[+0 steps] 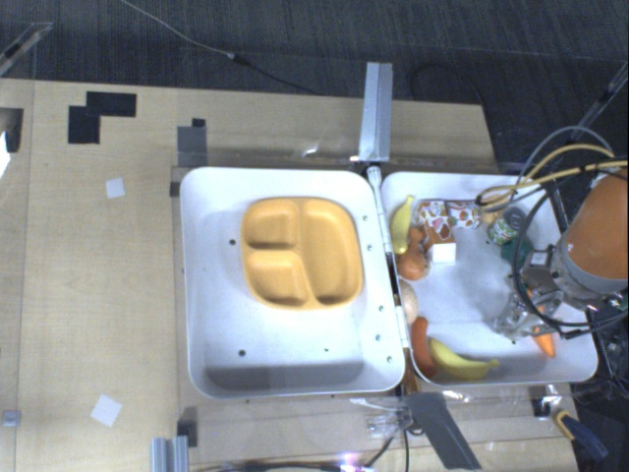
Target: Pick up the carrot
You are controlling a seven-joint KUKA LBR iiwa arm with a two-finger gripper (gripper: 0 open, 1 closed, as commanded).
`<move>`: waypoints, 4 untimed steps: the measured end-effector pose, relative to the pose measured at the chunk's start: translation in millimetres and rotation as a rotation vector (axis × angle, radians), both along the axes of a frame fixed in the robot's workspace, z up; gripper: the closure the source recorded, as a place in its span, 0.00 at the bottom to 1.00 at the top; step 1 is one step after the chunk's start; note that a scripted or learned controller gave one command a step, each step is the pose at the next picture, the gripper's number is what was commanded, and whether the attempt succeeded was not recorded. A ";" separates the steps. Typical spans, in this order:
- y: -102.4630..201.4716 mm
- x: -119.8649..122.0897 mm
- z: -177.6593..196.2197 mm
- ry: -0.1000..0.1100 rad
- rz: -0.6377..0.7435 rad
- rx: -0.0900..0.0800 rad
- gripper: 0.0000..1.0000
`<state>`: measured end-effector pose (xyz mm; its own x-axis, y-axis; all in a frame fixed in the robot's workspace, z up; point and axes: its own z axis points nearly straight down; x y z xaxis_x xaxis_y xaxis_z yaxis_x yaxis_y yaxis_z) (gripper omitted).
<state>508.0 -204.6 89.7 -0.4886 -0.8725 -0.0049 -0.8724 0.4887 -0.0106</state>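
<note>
Two white bins side by side on a pale wooden surface. Left bin holding a yellow divided tray, three compartments, sitting near the bin's middle. Right bin crowded along its left wall: a yellow-green banana at the top, a brown round fruit just below it, a small white block just beside that, a patterned packet along the far wall, a pale egg-like thing against the divider, then a red piece touching a second banana near the front corner. Arm reaching in from the right, orange band uppermost, with yellow and black cables looping over the bin's far right corner. Hand low over the right half of that bin, tangled in view with cables and its own metal parts; whether open or closed, cannot tell. Carrot lying on the bin floor near the front right, just beside the hand and toward the front rim, small and orange, partly masked by the hand's hardware; whether touching it, cannot tell. Second banana to the carrot's left, apart from it.
</note>
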 end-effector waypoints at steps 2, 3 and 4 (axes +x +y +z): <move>36.7 21.8 68.5 -0.002 0.036 0.000 1.00; 23.5 1.4 -0.1 0.001 0.535 -0.005 1.00; 7.7 14.8 74.9 -0.001 0.483 -0.007 1.00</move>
<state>522.8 -196.9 164.7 -0.0273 -0.9996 0.0015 -0.9995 0.0273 -0.0128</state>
